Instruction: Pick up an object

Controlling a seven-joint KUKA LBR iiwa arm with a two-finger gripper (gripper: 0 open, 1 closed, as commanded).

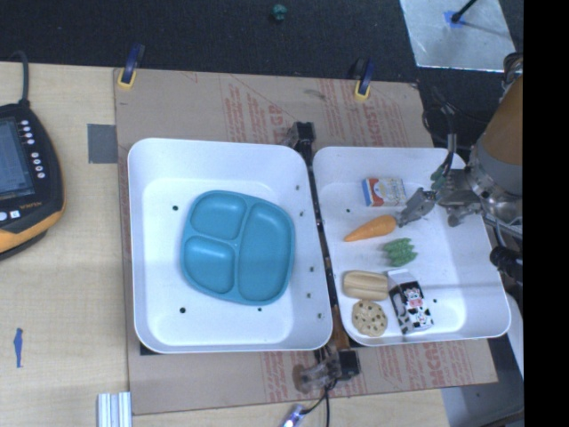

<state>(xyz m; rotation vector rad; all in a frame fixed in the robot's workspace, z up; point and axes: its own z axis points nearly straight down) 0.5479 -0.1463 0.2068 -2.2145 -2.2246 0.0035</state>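
From my console, the likeliest target is the carrot (371, 229), lying slantwise in the middle of the right bin (471, 323), its pointed end toward the divider and its thick end up toward the pincer (418, 206). The pincer sits just beside that thick end, low over the bin, and I see nothing between its fingers; they look spread, one dark finger (412, 210) angled down toward the carrot, though at this slant I read that as likely rather than certain. I judge the arm is lining up for a grasp, not yet holding anything.

The other candidates are set loosely around the carrot, presumably scattered so any one can be taken on its own. A small red-and-white carton (382, 190) lies just above it, near the pincer too. A green leafy piece (400, 252) lies just below and to the right. Further down sit a bread roll (365, 284), a cookie (368, 317) beneath it, and a black-and-white cow-pattern carton (412, 307) beside both.

The left bin (151, 318) holds a blue divided plate (238, 246), well apart from all this. Both bins rest on a cardboard sheet (222, 96) clamped to the bench (62, 327), I take it to stop things sliding. A control pendant (25, 178) lies at the bench's left edge.
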